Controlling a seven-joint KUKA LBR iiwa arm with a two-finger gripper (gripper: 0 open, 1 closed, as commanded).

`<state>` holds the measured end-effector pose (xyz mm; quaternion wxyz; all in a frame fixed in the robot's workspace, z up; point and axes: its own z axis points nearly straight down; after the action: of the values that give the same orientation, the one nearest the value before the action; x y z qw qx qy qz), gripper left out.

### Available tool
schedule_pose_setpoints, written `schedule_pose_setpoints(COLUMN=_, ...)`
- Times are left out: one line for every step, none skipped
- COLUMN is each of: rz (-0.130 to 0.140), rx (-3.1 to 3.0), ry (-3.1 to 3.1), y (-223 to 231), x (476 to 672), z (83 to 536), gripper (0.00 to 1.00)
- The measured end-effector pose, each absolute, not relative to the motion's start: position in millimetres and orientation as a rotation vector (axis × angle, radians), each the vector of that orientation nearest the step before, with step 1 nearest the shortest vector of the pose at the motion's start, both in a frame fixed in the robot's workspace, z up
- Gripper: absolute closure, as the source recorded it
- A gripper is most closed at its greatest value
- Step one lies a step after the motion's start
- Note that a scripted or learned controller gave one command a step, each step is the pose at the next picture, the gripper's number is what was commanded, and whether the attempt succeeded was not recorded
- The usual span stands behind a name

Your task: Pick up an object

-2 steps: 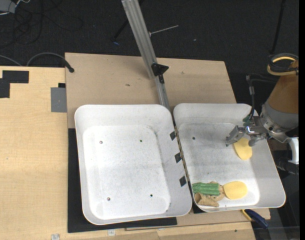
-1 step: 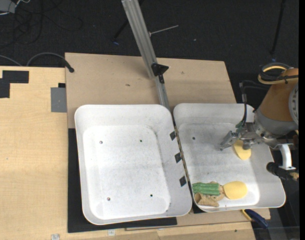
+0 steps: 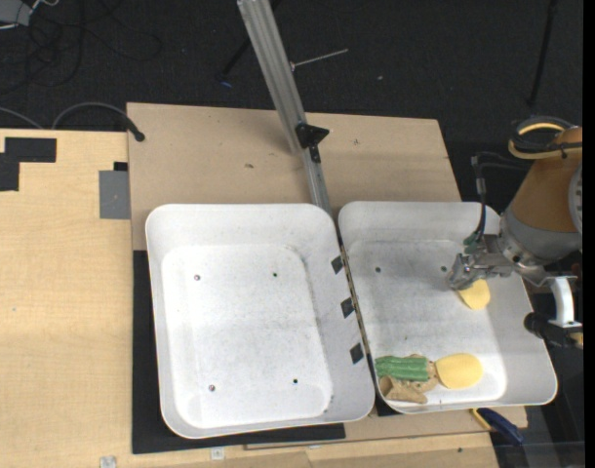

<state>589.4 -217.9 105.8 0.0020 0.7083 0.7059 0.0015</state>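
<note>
Yellow piece [image 3: 475, 295] beneath the tool [image 3: 465, 271], right bin [image 3: 415, 242].
You cannot tell how the tool's fingers stand; piece touches it.

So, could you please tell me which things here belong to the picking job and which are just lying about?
Job:
- gripper
- yellow piece beside it
- yellow round object
- green toy
- tan object
- right bin

Lying about:
- left bin
- metal rail

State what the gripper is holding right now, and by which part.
It cannot be told. The gripper sits low in the right bin, right against a yellow piece, but the view does not show that piece caught in it.
</note>
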Motion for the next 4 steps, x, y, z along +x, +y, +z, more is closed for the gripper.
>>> schedule_pose_setpoints(rz=0.002, rx=2.222, ry=2.217, y=-215.5, x=582.0, z=164.2, gripper=1.0)
schedule_pose_setpoints(rz=0.003, rx=2.218, ry=2.219, y=-216.6, x=583.0, z=217.4, gripper=1.0)
schedule_pose_setpoints(rz=-0.001, rx=2.22, ry=2.229, y=-170.6, x=581.0, z=211.2, gripper=1.0)
schedule_pose_setpoints(rz=0.0, rx=2.218, ry=2.228, y=-116.7, x=588.7, z=222.6, gripper=1.0)
